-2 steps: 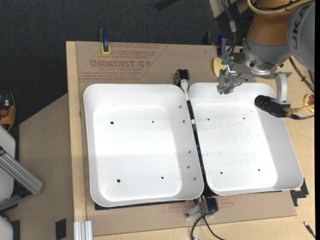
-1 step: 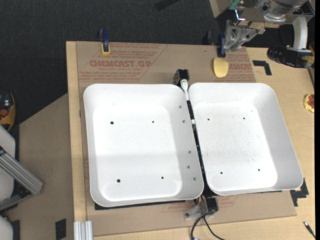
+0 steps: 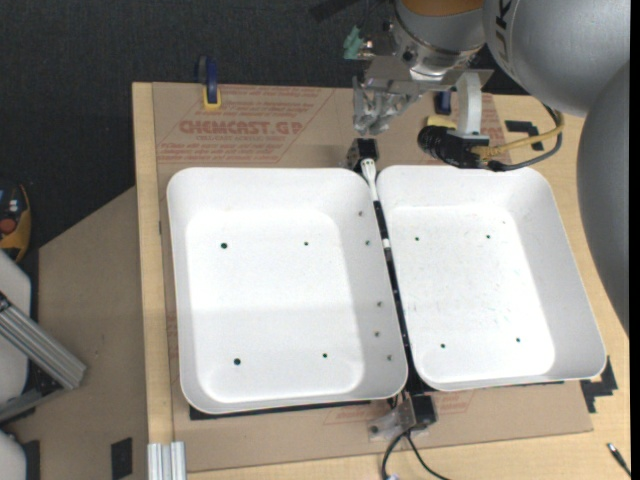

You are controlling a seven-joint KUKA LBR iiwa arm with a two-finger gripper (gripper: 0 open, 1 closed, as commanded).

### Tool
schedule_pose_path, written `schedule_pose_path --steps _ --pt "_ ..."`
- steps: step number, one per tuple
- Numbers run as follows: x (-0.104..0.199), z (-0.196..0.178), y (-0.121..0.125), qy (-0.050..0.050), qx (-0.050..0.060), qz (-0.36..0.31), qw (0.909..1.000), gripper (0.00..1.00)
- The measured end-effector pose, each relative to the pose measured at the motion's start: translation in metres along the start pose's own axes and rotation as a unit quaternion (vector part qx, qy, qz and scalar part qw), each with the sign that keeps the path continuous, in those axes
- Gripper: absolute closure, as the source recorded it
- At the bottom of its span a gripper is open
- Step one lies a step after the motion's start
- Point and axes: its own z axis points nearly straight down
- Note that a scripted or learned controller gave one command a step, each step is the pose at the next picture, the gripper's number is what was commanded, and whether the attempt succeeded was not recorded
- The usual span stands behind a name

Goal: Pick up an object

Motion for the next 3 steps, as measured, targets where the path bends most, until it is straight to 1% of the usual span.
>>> schedule_pose_path --steps 1,2,3 --pt "-0.055 -0.039 0.001 -0.003 -0.008 0.007 0.9999 1.0" --pt "0.014 0.047 0.0 -0.001 0.001 0.002 1.0 1.0" --pt "0.151 0.066 0.0 0.002 -0.004 -0.002 1.0 1.0"
